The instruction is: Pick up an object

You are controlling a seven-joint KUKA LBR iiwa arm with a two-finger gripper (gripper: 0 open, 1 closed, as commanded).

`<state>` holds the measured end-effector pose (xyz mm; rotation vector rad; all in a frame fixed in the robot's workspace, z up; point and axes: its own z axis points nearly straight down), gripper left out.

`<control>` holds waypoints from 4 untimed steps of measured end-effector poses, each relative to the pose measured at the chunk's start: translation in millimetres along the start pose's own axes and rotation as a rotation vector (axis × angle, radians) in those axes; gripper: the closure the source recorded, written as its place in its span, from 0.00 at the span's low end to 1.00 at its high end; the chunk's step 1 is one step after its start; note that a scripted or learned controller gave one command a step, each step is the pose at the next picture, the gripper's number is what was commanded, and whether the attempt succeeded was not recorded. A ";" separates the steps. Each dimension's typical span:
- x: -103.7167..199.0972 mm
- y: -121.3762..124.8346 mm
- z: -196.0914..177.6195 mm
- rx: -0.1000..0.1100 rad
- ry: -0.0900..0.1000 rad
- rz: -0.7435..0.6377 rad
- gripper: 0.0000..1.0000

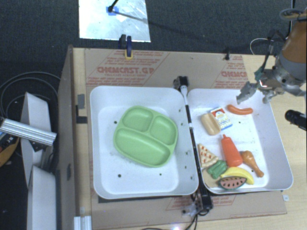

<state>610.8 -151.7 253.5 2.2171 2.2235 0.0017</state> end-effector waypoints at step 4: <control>126.5 -53.0 52.8 -0.012 0.004 -0.013 1.00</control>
